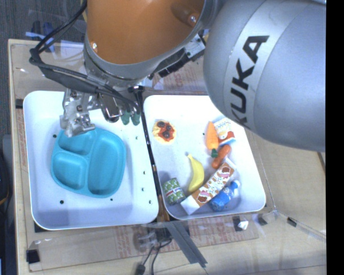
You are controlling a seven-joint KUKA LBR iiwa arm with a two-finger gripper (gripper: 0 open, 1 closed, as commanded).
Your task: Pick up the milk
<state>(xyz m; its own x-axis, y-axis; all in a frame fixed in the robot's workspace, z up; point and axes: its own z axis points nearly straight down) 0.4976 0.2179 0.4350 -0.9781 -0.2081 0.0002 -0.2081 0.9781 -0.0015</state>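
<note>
The pincer (77,119) hangs over the blue tray (89,162) — its grip unreadable — well apart from the milk (209,189).

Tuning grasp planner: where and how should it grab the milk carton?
Grip the milk carton across its narrow width at mid-body, coming from above. It lies flat and slanted in the right bin, banana touching one long side, blue item crowding the other, so expect tight clearance.

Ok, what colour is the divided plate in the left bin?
Light blue. The divided plate shows clearly in the camera view.
</note>
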